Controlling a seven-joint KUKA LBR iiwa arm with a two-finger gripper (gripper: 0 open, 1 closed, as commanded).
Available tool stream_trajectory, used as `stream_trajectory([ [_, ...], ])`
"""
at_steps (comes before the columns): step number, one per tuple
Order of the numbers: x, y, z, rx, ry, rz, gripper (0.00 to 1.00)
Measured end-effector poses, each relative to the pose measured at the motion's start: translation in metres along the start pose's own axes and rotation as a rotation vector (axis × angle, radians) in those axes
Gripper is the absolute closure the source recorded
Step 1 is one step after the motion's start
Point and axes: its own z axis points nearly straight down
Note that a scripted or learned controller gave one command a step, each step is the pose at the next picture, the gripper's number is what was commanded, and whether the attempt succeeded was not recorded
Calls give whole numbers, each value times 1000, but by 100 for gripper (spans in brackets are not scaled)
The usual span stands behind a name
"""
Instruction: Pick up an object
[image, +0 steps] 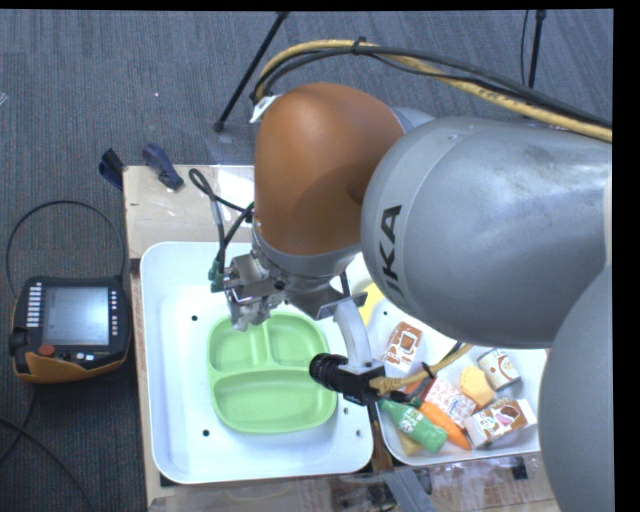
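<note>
The gripper (247, 308) sits over the far left corner of the green plate (268, 385), seemingly touching its rim; whether its fingers are apart or together cannot be told. The likely risk is that the thin, flat rim slips free, or that the plate slides along the bin floor. The plate lies alone in the left bin (170, 400). Right of the plate, the right bin (400, 450) holds small cartons, a carrot and a green bottle.

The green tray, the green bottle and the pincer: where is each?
green tray (265, 400): camera view, on its large lower compartment.
green bottle (422, 430): camera view, on its body.
pincer (246, 316): camera view, at its tip above the tray.
</note>
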Motion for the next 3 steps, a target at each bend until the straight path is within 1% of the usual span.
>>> stream_trajectory([
  [1, -60, 29, -102, -3, 0, -37, 100],
  [2, -52, -12, -67, 3, 0, 270, 100],
  [3, 10, 23, -54, 2, -1, 310, 100],
])
